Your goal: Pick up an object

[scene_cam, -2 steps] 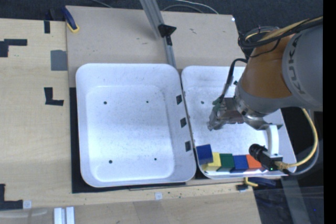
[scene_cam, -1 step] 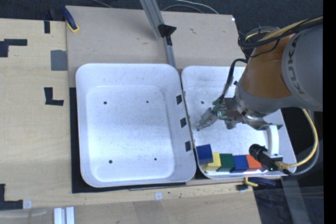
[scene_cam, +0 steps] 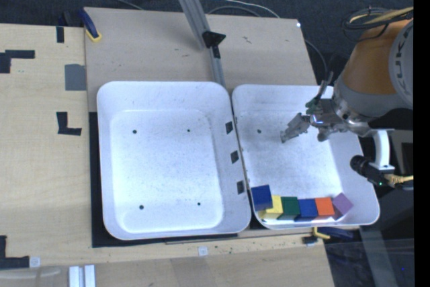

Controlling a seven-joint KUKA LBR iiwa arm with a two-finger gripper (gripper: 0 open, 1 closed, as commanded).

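Two white bins [scene_cam: 164, 94] and six blocks [scene_cam: 299, 206] (assorted colours).

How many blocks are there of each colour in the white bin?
All lie along the near edge of the right bin.
Blue blocks: 2
Yellow block: 1
Green block: 1
Orange block: 1
Purple block: 1
Total: 6

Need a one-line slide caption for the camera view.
KUKA gripper hovers over the right bin, coloured blocks lined along its near edge.
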